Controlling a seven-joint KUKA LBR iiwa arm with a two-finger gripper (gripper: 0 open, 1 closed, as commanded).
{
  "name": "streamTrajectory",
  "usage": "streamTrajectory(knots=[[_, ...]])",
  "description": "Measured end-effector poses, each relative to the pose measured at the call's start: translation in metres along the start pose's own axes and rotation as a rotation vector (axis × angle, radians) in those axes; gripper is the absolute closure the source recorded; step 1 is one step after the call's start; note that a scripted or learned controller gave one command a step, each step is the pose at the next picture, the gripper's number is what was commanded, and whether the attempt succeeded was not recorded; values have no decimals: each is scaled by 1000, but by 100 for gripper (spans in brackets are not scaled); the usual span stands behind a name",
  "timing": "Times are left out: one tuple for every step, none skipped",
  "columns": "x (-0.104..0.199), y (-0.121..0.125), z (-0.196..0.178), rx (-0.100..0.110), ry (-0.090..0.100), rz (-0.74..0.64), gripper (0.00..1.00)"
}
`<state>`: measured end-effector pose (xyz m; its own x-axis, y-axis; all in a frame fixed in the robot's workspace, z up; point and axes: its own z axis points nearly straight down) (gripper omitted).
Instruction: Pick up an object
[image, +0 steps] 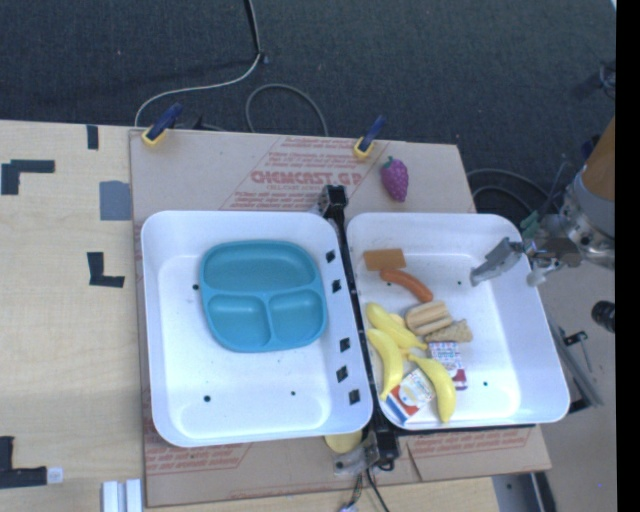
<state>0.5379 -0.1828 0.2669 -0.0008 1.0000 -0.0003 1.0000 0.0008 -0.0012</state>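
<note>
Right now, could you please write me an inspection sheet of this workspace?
Surface: two white bins side by side, left bin and right bin, on a cardboard sheet.
Job's things: bananas, sausage, brown block, crackers, small packets, all in the right bin.
Clutter: blue tray in the left bin; purple grapes on the cardboard.
Grippers: gripper over the right bin's far right, holding nothing.
Cables: white cable behind the bench.
Surroundings: dark carpet; two clamps.

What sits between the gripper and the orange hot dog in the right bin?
In the camera view, only bare white bin floor separates the gripper from the hot dog; nothing stands in that stretch.
</note>
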Motion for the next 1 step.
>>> streamTrajectory(knots=[[62, 33, 141, 12, 5, -6, 0]])
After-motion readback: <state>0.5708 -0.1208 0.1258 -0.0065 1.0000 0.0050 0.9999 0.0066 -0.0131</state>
